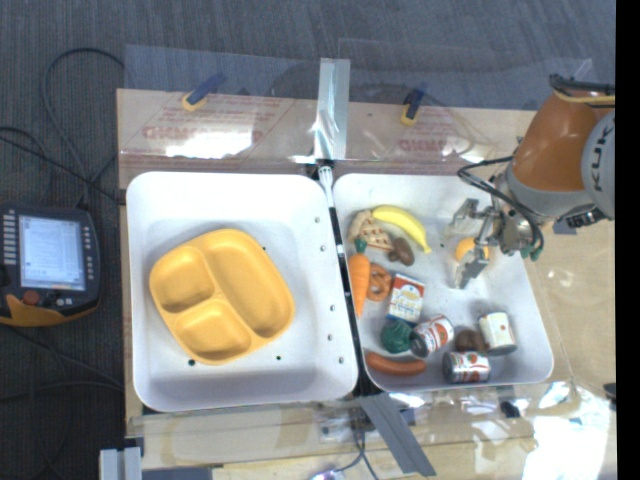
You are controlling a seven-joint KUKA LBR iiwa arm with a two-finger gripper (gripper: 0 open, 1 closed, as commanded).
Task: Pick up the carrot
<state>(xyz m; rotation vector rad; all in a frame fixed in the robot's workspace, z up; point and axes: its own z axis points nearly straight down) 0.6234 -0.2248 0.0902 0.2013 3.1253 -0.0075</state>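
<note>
Fingers spread apart and hanging over the right bin, nothing clamped between them, a small orange-yellow thing sitting just beside them, what it is I can't tell. The gripper sits at three o'clock in the view, the arm sweeping in from two o'clock. The carrot lies against that bin's nine o'clock wall, well apart from the gripper, banana at its one o'clock, yellow tray over in the left bin
</note>
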